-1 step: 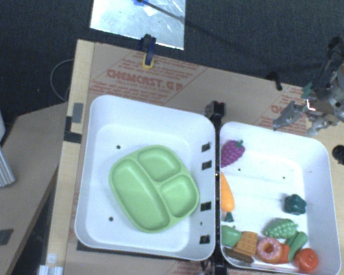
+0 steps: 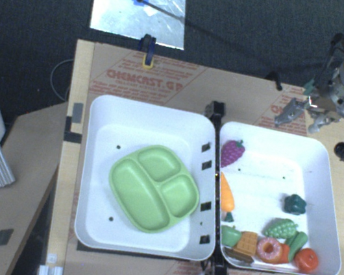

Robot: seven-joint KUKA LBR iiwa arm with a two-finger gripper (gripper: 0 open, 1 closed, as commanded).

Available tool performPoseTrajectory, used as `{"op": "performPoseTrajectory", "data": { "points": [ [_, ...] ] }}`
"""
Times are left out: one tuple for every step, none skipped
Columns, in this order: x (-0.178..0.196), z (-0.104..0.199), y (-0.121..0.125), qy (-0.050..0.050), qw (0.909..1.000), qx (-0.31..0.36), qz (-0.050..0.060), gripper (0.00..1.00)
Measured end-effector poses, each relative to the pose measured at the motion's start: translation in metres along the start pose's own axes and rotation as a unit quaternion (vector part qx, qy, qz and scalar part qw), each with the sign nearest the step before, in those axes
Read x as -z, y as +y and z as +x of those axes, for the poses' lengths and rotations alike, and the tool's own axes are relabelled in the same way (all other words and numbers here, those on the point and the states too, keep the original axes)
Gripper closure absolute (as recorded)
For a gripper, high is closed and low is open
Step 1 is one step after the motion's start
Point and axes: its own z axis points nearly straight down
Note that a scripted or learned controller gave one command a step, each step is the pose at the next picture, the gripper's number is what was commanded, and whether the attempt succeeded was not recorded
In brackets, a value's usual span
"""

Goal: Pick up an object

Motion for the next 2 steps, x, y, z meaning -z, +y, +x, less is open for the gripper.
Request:
{"op": "performPoseTrajectory", "data": {
  "points": [
    [-0.061, 0.005, -0.003, 0.000, 1.0000, 0.000, 0.002, 0.00],
    [-0.104, 0.001, -0.004, 0.000, 1.0000, -0.001, 0.001, 0.00]
  ]
}}
